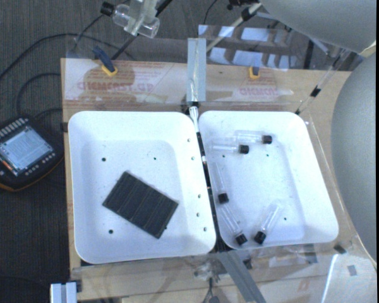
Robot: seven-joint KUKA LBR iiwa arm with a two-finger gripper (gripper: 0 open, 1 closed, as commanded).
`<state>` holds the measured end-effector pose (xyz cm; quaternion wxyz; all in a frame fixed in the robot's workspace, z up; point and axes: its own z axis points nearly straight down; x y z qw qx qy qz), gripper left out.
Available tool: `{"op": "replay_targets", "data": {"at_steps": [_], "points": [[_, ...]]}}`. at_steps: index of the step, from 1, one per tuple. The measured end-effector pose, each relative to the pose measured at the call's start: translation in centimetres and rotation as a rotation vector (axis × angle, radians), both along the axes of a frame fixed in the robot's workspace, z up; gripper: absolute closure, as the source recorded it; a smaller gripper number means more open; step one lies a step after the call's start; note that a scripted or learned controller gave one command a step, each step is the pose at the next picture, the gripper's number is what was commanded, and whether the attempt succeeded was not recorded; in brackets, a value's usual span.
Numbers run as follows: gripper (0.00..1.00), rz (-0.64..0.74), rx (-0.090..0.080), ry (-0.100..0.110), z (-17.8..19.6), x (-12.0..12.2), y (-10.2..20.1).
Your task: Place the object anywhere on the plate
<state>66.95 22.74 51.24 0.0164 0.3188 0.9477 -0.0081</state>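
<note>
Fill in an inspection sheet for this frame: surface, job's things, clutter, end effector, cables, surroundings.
Surface: bench bearing two white bins side by side, left bin and right bin.
Job's things: dark ribbed plate lying flat and skewed in the left bin; five clear vials with black caps scattered in the right bin, one along its left wall, two at the near edge.
Clutter: nothing seen inside the bins beyond these.
End effector: nothing seen; grey arm body at upper right.
Cables: black cable running across the floor at left.
Surroundings: handheld pendant on the floor at left; two clamps on the bench's far edge.
</note>
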Motion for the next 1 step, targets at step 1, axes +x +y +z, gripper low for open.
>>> {"op": "replay_targets", "data": {"at_steps": [1], "points": [[1.00,-0.001,-0.003,-0.003,0.88,0.09,0.06]]}}
